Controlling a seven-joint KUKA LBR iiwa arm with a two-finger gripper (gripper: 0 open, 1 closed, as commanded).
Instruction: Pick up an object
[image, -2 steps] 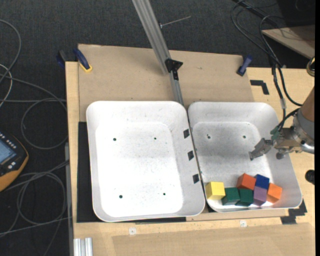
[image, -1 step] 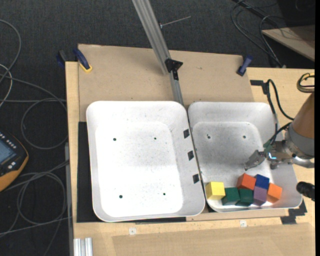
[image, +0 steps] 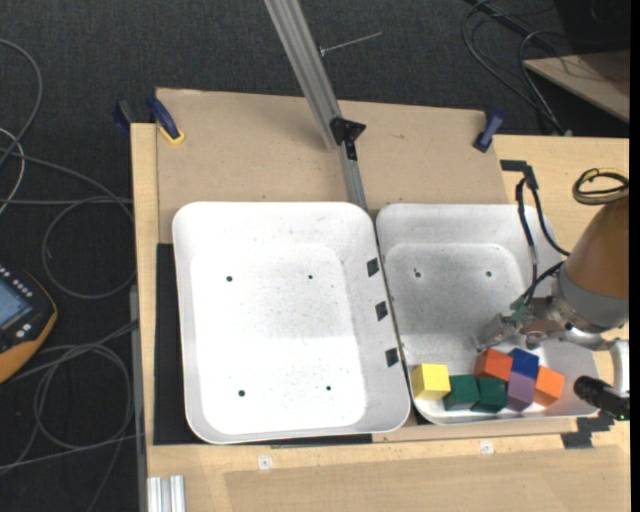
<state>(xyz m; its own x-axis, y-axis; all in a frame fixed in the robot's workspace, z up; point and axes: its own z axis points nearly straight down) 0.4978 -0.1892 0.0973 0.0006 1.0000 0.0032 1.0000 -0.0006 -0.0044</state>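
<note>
Inspector: Report the bench, left to right.

Operator: From my remote station I see the left bin (image: 270, 320) first. It sits on the bench (image: 250, 150), touching the right bin (image: 450, 270) along their shared edge, where three small black clips (image: 381, 311) stand in a row. A grey metal rail (image: 315, 85) slants down from the top of the view to the gap between the two bins.

Inspector: The objects?

Operator: All are grouped in the near corner of the right bin. A yellow block (image: 432, 379) lies furthest left, a little apart from the rest. Just beside it are two dark green blocks (image: 476, 392), touching each other. Next come an orange block (image: 492, 362), a blue block (image: 524, 360) over a purple block (image: 521, 387), and a second orange block (image: 549, 383) against the bin's right wall. These last four are packed together, touching.

Inspector: The gripper?

Operator: The gripper (image: 513, 330) hangs low over that cluster, just above the first orange block and the blue block. I cannot tell how its jaws stand; the wrist and arm (image: 600, 270) cover much of it from this angle. I see no block between them.

Inspector: Anything lifted?

Operator: All blocks rest on the bin floor.
</note>
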